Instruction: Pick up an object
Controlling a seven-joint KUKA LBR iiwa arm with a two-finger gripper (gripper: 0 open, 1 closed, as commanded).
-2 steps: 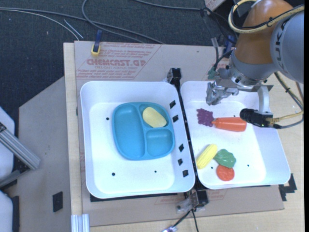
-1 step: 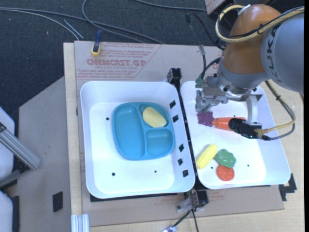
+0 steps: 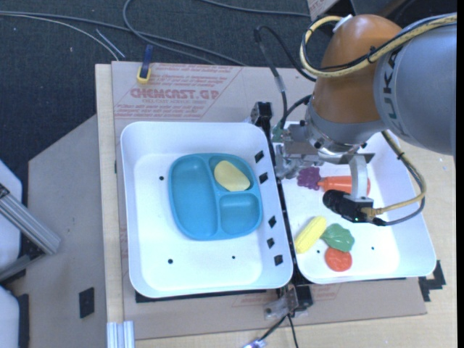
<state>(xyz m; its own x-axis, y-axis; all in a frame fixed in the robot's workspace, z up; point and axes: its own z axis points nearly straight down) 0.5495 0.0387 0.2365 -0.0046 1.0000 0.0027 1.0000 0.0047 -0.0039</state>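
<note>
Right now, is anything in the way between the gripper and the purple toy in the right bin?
Nothing visible is. The gripper hangs over the right bin, close beside the purple toy; the carrot lies on the toy's other side.

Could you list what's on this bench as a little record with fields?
left bin: blue divided plate, yellow piece in its upper right compartment
right bin: purple piece, orange carrot, yellow corn, green piece, red piece
claw: over right bin, beside purple piece
</note>
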